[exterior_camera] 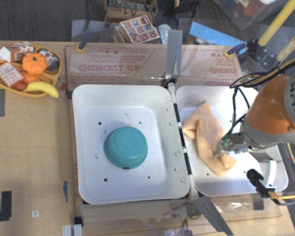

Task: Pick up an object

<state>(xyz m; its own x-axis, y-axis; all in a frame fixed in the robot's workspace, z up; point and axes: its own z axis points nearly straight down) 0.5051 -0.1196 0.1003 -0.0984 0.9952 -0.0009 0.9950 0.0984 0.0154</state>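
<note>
The left bin point(83, 107) holds a teal bowl point(126, 147), upside down near its middle. The right bin point(186, 100) holds a crumpled tan cloth point(203, 132) on its left half. The gripper point(225, 149) is down on the cloth's edge at about four o'clock; whether its fingers are apart or closed I cannot tell. Off at ten o'clock on the bench sits a yellow plate point(0, 77) with a small pumpkin point(35, 64), a banana point(41, 88) and packets.
</note>
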